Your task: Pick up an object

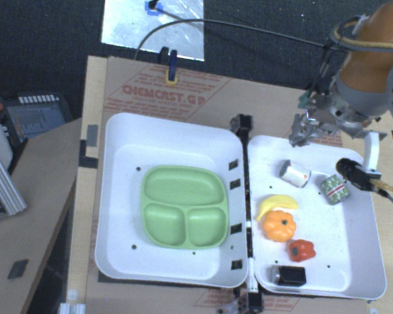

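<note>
The right bin (367, 245) holds six small things. Nearest the gripper (303, 134) is a short white cylinder (296, 174) lying on its side with a dark end facing up and left. To its right lies a crumpled green-and-white packet (334, 189), partly overlapped by a black fitting (354, 173) with a cable. Lower down, a yellow banana (276, 204) touches an orange pumpkin (279, 226); just right of and below that sits a red pepper (301, 250), and near the bin's front edge a flat black block (291, 275).

The gripper hangs at the bin's far rim, above and apart from the cylinder, with nothing visibly between its jaws; whether they are open or closed cannot be told, since the tips blur into dark metal.

The left bin (119, 179) carries a green three-part tray (182, 206). The arm (380, 54) is cut off at the upper right.
</note>
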Controlling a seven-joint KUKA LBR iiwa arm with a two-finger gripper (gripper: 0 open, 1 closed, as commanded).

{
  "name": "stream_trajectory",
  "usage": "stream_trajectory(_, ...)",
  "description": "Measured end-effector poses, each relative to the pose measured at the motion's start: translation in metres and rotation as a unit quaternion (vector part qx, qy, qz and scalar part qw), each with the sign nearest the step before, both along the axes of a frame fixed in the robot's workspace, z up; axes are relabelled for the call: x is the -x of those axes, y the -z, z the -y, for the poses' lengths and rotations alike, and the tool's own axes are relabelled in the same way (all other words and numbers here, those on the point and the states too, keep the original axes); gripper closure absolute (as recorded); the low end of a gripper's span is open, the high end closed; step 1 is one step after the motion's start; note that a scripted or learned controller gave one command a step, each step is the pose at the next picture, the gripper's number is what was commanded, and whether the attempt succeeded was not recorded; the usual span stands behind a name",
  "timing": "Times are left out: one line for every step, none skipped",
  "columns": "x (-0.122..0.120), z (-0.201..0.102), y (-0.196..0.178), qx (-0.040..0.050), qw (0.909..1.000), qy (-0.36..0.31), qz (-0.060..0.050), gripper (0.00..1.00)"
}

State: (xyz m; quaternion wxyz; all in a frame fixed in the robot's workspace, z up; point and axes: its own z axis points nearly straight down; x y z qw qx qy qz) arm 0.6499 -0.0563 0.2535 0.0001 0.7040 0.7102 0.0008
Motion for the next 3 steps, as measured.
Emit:
stream_trajectory(-0.006, -0.048, -0.004, -0.0003, 1.0, 0.0, 0.001, 1.0)
stream_trajectory(0.0, -0.101, 0.011, -0.0001, 1.0, 0.0, 0.0, 1.0)
stream_trajectory(0.004, -0.158, 0.015, -0.0005, 1.0, 0.0, 0.0, 1.0)
